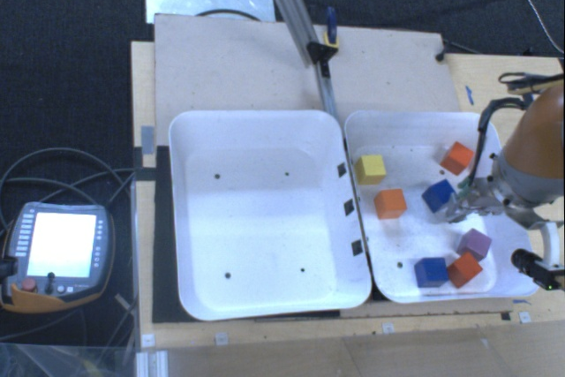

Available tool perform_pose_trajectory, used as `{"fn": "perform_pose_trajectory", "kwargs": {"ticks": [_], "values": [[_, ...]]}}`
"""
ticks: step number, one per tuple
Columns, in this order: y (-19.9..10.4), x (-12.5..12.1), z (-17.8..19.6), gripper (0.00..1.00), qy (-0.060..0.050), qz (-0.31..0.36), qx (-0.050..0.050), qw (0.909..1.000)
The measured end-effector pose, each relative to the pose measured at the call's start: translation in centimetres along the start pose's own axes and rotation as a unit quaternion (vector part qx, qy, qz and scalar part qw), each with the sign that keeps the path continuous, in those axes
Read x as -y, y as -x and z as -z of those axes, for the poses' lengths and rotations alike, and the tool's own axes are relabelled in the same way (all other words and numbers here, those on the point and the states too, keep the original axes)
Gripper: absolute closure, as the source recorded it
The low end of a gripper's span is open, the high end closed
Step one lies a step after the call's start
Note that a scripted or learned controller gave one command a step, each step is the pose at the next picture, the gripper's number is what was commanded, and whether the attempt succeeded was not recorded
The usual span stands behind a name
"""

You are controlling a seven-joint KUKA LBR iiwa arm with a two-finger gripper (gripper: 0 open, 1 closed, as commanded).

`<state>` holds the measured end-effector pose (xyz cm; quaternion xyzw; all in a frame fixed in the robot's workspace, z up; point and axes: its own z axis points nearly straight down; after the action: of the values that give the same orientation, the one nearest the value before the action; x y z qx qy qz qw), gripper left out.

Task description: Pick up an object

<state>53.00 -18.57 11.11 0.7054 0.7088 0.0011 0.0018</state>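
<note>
Two white bins are seen side by side, the left bin [265, 216] marked by a few small dark dots on its floor. Within the right bin [415, 146] a yellow block [371, 169] is found near the wall shared with the left bin. Just below it an orange block [390, 203] is seen. A second orange block [457, 158] lies far from that wall, with a blue block [437, 195] below it. Lower still, a purple block [475, 243], a red-orange block [464, 269] and another blue block [431, 272] are grouped. The arm [538, 146] is coloured orange and grey. The bench [229, 66] is tan.
</note>
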Motion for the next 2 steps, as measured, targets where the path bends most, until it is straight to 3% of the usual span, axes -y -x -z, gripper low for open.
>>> {"fn": "perform_pose_trajectory", "kwargs": {"ticks": [2], "values": [[0.8, -1.3, 10.4, 1.00, 0.002, 0.000, 0.001, 1.0000]]}}
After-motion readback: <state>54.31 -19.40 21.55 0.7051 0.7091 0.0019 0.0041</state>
